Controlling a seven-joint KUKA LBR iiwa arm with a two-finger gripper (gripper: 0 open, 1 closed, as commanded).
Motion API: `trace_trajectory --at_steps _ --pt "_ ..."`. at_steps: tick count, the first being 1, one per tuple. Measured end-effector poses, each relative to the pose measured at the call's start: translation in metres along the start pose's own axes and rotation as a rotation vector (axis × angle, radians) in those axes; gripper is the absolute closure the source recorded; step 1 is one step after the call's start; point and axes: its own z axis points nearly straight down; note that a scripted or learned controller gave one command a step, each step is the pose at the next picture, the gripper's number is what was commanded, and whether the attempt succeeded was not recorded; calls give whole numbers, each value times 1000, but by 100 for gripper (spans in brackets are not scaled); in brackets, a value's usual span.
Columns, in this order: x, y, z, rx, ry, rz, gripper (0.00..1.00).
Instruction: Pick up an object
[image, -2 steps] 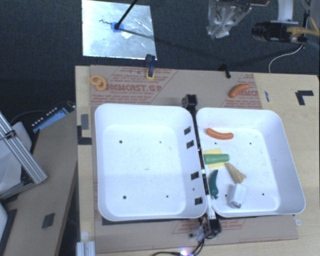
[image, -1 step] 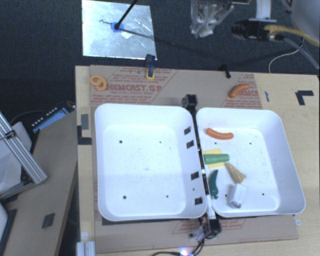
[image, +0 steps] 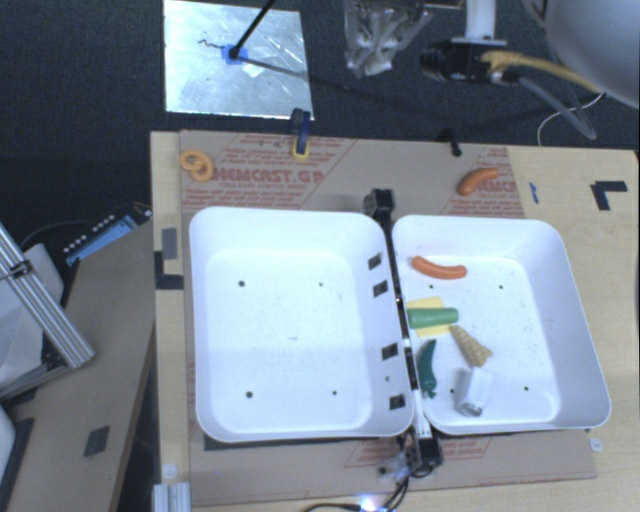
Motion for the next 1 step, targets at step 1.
trace_trajectory --at_steps 1 --pt "-120 5 16 2 -6 17 100"
